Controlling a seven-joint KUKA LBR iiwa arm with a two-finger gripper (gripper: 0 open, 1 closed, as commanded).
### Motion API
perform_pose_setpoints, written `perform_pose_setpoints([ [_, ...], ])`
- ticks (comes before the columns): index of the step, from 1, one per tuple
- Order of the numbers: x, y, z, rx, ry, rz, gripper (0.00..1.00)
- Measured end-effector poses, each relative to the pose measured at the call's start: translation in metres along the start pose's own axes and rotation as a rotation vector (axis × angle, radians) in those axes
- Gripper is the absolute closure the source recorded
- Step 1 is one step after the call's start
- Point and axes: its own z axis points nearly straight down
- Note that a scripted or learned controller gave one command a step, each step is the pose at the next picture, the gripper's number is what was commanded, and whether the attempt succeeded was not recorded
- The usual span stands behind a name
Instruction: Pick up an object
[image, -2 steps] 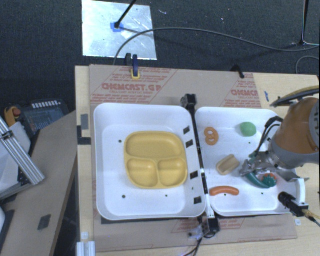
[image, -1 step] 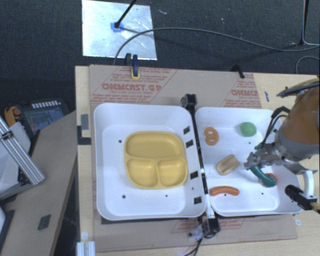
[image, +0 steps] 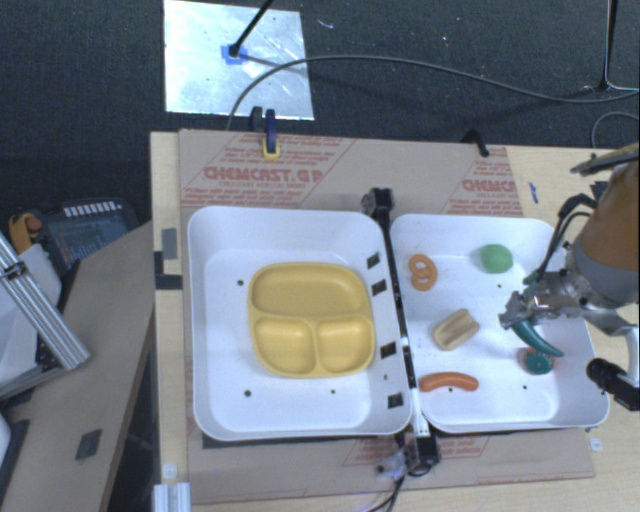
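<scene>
My gripper (image: 520, 314) hangs over the right part of the right bin (image: 575, 405), with the arm coming in from the right edge. Just below and right of it lies a teal curved object (image: 540, 356); I cannot tell whether the gripper touches it. A tan bread-like piece (image: 454, 329) lies to the gripper's left. A green ball (image: 495, 258) sits toward the bin's far side, and an orange pretzel (image: 423, 271) lies near the far left corner. An orange-red sausage (image: 449, 382) rests near the front wall.
The left bin (image: 215, 300) holds a yellow divided plate (image: 305, 318). A black divider (image: 392, 310) with clips runs between the two bins. Cables cross the dark floor behind the bench.
</scene>
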Motion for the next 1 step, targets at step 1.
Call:
perform_pose_setpoints([
  [1,-0.0004,0.0024,-0.0513,-0.001,-0.001,0.0,1.0],
])
